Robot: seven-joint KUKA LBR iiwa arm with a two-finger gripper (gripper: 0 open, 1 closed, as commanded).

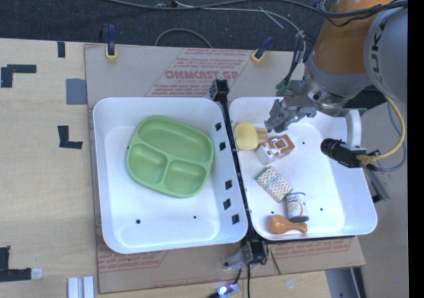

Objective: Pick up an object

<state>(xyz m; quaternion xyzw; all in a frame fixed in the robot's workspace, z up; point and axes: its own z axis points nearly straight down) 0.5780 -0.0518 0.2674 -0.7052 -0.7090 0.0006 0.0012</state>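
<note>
The right bin (344,187) holds several small objects: a yellow rounded piece (245,135) by the divider, a small white and orange carton (276,149), a patterned packet (273,183), a small can (295,206) and an orange drumstick-shaped toy (287,226). My gripper (278,120) hangs over the bin's back left part, just above and right of the yellow piece and over the carton. I see nothing held between its fingers.
The left bin (112,217) holds a green divided plate (171,155). A black divider strip (228,157) runs between the bins. Cables (371,154) trail from the arm over the right bin's right side. Clamps sit at the cardboard's back edge.
</note>
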